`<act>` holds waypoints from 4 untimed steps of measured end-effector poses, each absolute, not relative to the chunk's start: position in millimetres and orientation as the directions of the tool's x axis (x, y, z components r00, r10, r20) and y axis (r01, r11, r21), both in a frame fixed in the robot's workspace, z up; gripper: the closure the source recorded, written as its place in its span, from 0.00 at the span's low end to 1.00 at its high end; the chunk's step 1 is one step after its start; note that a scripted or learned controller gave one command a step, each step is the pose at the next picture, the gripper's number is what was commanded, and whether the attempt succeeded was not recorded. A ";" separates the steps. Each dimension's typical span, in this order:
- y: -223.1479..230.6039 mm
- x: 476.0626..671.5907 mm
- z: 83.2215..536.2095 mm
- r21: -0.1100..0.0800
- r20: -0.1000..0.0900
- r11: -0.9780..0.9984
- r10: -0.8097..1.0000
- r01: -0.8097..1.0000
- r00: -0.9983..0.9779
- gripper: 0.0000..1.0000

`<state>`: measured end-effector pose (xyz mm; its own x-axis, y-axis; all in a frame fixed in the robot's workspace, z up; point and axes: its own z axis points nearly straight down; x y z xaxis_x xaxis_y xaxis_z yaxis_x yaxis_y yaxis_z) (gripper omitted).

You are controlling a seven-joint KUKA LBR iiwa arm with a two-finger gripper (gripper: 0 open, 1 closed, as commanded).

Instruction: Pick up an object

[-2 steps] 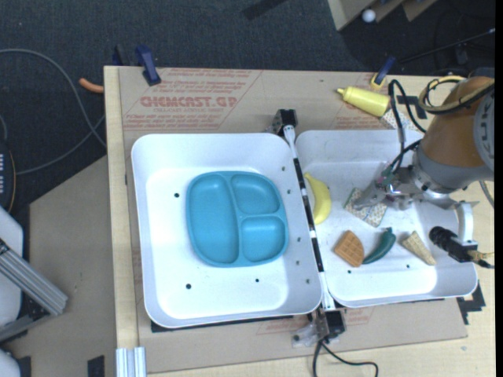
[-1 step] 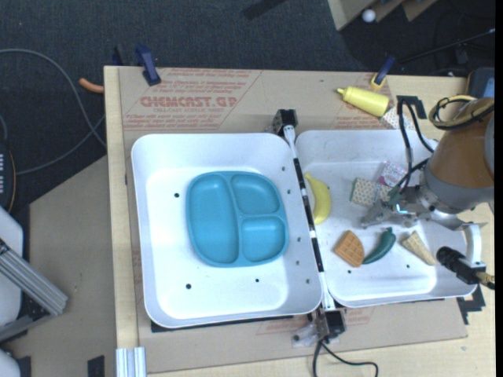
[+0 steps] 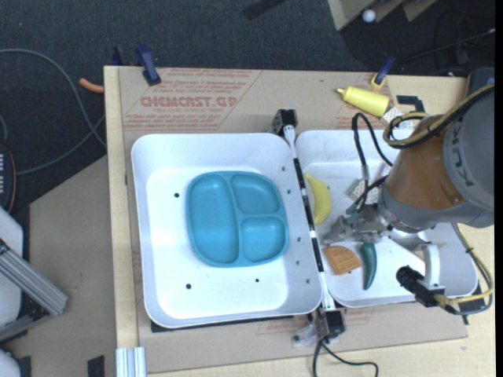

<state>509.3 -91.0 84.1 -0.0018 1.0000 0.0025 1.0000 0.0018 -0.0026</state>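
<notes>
**Even overhead light, soft focus, little glare**

The scene is brightly and evenly lit from above. The two white bins [image 3: 149, 210] are the brightest surfaces, close to washed out along their rims, yet without hard glare. The blue divided plate [image 3: 236, 217] shows only a faint sheen. Shadows are short and soft, the darkest lying under the arm [image 3: 440, 171] toward 4 o'clock. The dark floor [image 3: 63, 22] at 10 o'clock is dim and low in detail. Overall sharpness is modest; printed lettering on the table [image 3: 189, 100] reads slightly blurred.
</notes>
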 end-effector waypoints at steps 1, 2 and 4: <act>-109.4 486.5 84.3 -0.003 0.002 -0.001 1.000 1.000 0.001 0.00; -188.6 521.6 189.9 0.002 -0.002 -0.001 1.000 1.000 0.001 0.00; -176.7 612.8 84.8 0.001 0.001 0.002 1.000 1.000 -0.002 0.00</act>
